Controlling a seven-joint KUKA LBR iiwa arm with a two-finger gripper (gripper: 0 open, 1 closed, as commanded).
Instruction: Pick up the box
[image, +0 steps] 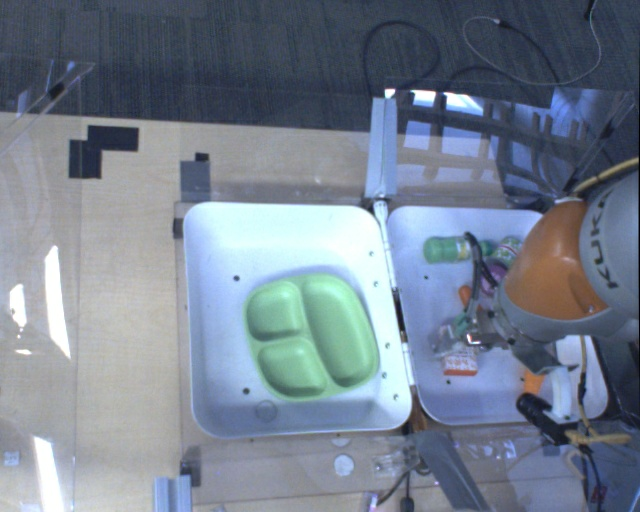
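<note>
- The arm (560, 280) is seen over the right bin (420, 330).
- The box (461, 362) (red and white) lies on that bin's floor, just left of and below the wrist; its long axis cannot be told.
- The jaws' state cannot be told.

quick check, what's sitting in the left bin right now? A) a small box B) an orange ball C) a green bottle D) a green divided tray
D: the green divided tray lies in the left bin, while the green bottle and the small box are in the right bin.
</note>
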